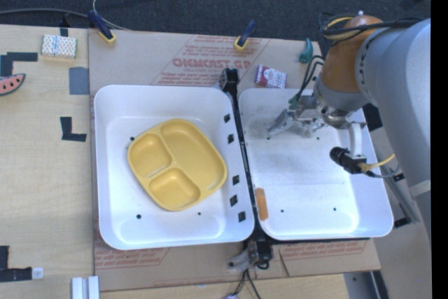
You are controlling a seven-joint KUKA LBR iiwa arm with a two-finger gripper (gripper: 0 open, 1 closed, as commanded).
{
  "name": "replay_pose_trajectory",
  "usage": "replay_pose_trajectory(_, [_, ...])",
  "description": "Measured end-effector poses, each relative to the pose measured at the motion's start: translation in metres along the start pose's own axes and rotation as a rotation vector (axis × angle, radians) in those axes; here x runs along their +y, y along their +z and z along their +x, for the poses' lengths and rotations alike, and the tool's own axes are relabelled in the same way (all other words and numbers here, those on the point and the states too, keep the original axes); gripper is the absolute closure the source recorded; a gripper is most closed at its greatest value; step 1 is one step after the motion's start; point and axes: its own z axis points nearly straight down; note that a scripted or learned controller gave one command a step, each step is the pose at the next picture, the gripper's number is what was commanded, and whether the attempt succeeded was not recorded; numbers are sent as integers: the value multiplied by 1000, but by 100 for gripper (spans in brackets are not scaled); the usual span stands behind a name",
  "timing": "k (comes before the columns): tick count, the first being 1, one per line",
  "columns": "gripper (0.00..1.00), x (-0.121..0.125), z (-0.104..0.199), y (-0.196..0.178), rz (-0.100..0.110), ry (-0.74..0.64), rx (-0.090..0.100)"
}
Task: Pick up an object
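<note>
Arm (371,80) comes in from the right edge of the frame, grey body with the orange band sitting at upper right, wrist angled down-left over the right bin (315,220). Gripper (280,125) is low over the upper-left part of that bin, metal fingers pointing left toward the divider; can't tell from this angle how its end stands, the tips blur into the white floor, and nothing visible is in its grasp. A black cable fitting hangs off the wrist just right of the gripper, over the bin's right-centre. Right bin floor looks bare apart from scuffing; a small orange piece (261,204) lies at its lower-left rim, right against the divider between the bins. Left bin (115,220) holds a yellow divided plate (176,163), three compartments, lying flat and rotated a bit, roughly centred, well apart from the gripper. Both bins sit on a cardboard sheet (140,59) with red print, clipped at the top by two blue-and-yellow clamps. A small red-and-white packet (269,76) lies on the cardboard just above the right bin's upper-left corner. Far left: wooden benchtop with black tape marks and a small patterned block (59,46) at upper left.
</note>
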Motion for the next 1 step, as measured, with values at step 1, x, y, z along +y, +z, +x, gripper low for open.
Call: replay_pose_trajectory(1, [100,0,1,-9,1,-1,1])
